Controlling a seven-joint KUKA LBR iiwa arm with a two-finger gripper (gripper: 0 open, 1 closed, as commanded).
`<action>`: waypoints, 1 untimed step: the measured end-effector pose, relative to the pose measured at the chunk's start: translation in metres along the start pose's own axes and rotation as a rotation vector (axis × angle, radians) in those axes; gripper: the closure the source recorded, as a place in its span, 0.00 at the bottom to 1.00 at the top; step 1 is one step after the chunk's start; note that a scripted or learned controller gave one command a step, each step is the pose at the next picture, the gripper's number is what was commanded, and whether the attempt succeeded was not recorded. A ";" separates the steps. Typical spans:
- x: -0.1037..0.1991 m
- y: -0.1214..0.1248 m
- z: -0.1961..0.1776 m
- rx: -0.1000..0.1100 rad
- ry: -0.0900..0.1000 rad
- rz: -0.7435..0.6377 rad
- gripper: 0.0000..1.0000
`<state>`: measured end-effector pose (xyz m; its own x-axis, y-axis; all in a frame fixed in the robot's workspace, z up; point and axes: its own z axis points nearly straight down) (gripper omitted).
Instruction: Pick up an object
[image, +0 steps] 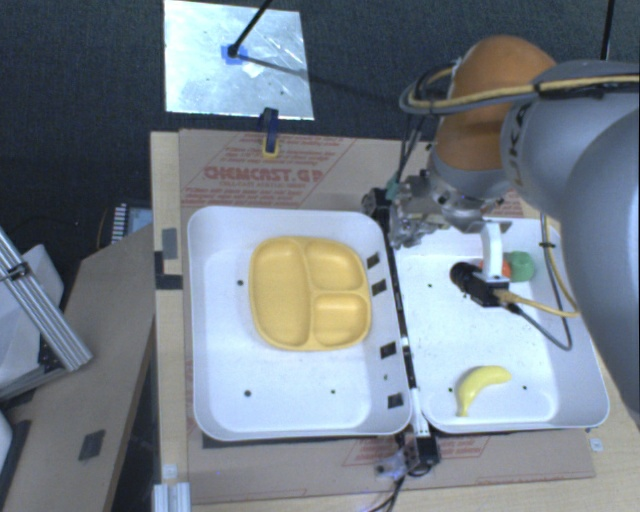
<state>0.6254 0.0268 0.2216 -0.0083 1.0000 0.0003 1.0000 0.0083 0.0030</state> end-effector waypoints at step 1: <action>0.053 0.024 0.007 0.000 0.002 -0.002 1.00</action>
